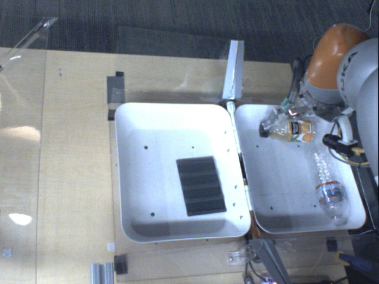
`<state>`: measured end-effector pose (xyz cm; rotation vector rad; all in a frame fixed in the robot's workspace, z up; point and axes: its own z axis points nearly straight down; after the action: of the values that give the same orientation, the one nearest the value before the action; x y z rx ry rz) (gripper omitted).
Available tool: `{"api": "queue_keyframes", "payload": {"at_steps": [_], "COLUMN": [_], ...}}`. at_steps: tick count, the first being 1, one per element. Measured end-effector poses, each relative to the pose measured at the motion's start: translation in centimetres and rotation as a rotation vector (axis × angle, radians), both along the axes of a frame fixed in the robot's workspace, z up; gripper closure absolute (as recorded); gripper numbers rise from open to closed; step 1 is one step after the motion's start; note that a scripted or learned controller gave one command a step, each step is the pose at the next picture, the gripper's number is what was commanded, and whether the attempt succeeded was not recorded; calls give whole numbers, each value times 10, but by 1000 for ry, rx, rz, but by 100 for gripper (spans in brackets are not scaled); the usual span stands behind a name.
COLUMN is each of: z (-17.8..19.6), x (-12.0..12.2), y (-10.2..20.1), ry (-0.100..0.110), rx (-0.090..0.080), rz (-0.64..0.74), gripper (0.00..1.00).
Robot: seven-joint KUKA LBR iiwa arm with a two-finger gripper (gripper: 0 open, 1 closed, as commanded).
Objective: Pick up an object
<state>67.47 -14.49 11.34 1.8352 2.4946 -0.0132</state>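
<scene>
The camera view looks down on a wooden bench (71, 176) carrying two white bins side by side. The left bin (142, 129) holds a dark ribbed pad (201, 186), a flat rectangle lying near the bin's middle with its long axis running from upper left to lower right, only a little off the bin's side walls. The right bin (278, 188) holds two clear plastic bottles. One bottle (327, 185) lies by the right wall, its long axis running nearly straight up and down the picture, tilted slightly so the upper end leans left; its label end sits at the bottom near the bin's lower right corner, and which end carries the cap is hard to make out because the plastic is see-through. The second bottle (289, 129), with an orange and yellow label, lies across the upper part of the right bin, its long axis close to horizontal, its clear end pointing left toward the divider between the bins. The arm (340, 58) comes in from the right, its orange band above the upper right corner of the bin, and the gripper (294, 112) sits right over this labelled bottle, touching or nearly touching it. How far the jaws are apart, and whether the bottle sits between them, cannot be told from this angle.
</scene>
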Motion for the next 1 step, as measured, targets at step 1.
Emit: {"api": "queue_keyframes", "payload": {"at_steps": [1], "z": [0], "x": [2], "y": [-7], "ry": [5], "rx": [19], "rz": [-4], "gripper": [0]}}
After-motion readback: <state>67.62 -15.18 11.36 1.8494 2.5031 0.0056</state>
